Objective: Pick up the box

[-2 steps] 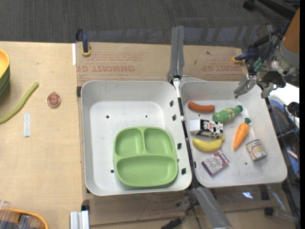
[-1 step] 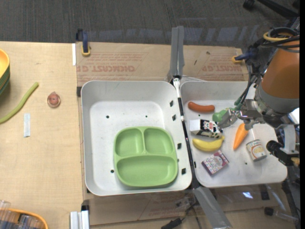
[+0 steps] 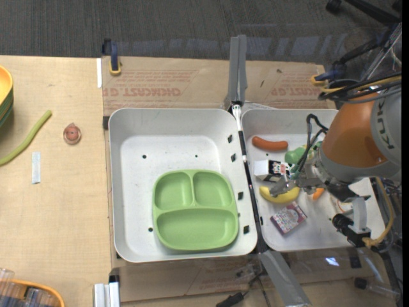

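The box (image 3: 289, 219) is small and pink-purple with a printed face. It lies flat near the front of the right bin (image 3: 319, 238). My gripper (image 3: 283, 184) hangs low over the bin's middle, right above a yellow banana (image 3: 281, 196). The box sits just in front of the gripper, apart from it. The grey arm with its orange band (image 3: 351, 139) reaches in from the right and hides part of the bin's right side.
The right bin also holds a red sausage (image 3: 270, 144), a green item (image 3: 295, 154), a small white card (image 3: 261, 167) and an orange piece (image 3: 317, 194). A green divided plate (image 3: 194, 210) lies in the left bin (image 3: 128, 171). Cables hang at the right.
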`<state>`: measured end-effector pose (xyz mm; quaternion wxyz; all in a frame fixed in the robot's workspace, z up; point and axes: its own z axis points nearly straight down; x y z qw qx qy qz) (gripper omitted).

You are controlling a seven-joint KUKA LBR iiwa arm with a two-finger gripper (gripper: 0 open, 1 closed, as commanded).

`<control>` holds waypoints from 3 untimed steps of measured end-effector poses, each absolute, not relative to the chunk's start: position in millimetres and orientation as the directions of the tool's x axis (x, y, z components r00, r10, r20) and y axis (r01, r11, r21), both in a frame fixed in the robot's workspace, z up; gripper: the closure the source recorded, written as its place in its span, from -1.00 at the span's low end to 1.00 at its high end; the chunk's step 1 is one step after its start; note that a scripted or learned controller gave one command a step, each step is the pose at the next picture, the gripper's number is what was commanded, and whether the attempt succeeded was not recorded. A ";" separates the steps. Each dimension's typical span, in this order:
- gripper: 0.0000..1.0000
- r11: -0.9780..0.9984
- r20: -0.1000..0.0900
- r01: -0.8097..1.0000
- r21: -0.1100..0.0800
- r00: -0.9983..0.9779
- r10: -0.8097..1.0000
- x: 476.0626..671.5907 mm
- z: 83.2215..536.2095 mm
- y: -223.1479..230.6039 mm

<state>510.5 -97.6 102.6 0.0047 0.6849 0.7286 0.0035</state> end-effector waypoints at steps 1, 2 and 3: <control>-1.00 0.255 0.001 0.967 -0.002 -0.255 0.967 477.0 91.2 -97.6; -1.00 0.221 0.000 0.975 0.000 -0.221 0.975 477.1 91.6 -109.5; -1.00 0.218 0.000 0.976 -0.001 -0.218 0.976 477.4 123.3 -98.2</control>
